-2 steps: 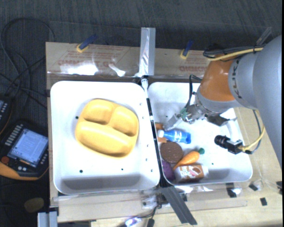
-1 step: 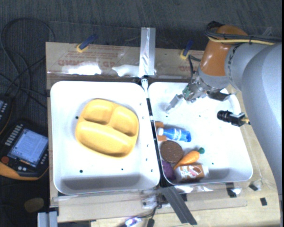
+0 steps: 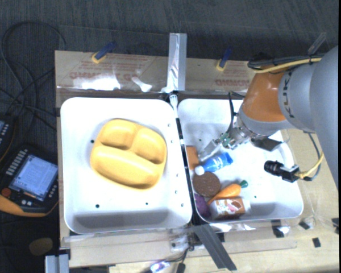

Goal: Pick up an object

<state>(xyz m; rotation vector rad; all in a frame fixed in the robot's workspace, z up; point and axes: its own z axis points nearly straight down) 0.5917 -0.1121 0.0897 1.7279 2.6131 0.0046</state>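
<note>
So over on the far left, off the bench, a handheld controller (image 3: 25, 178) is sitting on the dark carpet with its screen glowing. Moving in, the left bin (image 3: 79, 115) is holding just one thing, a big yellow bread-shaped lump (image 3: 129, 152) lying about in the middle, with bare white floor running all around it out to the rim. Loads of room there.

The right bin (image 3: 284, 201) is where it's getting crowded. Everything is bunching up against its left wall and near-left corner: an orange block (image 3: 191, 156) pressing on the dividing edge, a blue-labelled bottle (image 3: 215, 162) lying on its side just beside it, a brown round disc (image 3: 207, 183) below that, then a toy carrot (image 3: 227, 190) and a small jar with a reddish label (image 3: 229, 207) sitting right at the near rim. The bin's right half is lying mostly open.

The gripper (image 3: 211, 150) is hanging low right over the bottle's upper end, fingers looking narrow, though I honestly can't tell if they're actually pinching anything.
</note>
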